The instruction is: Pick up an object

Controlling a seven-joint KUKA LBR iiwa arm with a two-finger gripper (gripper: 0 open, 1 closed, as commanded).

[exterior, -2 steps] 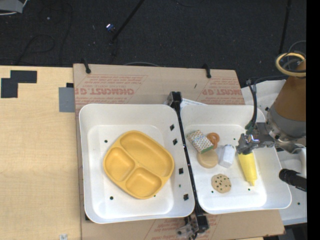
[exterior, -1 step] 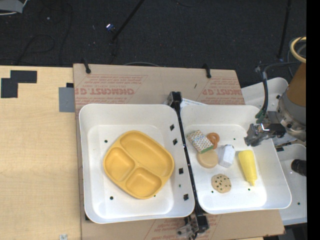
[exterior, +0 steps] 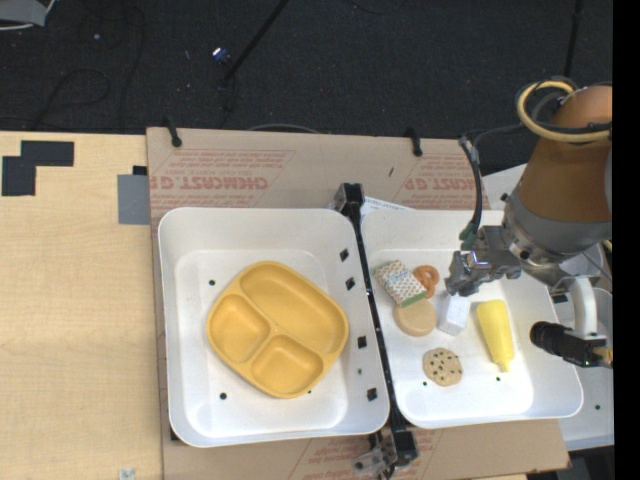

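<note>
In the right bin [exterior: 560,398] lie several small toy foods. A checkered block [exterior: 400,281] and an orange ring [exterior: 427,277] sit at the upper left. Below them rest a tan round piece [exterior: 416,318] and a chocolate-chip cookie [exterior: 441,366]. A yellow, banana-like piece [exterior: 495,333] lies to the right. A small white block [exterior: 454,314] sits between the tan piece and the yellow one. My gripper [exterior: 464,278] hangs low just above the white block's upper end, reaching in from the right.
The left bin [exterior: 185,268] holds a yellow divided plate [exterior: 277,328]. A black divider [exterior: 362,308] runs between the two bins. Cardboard lies beneath them, with a wooden bench to the left.
</note>
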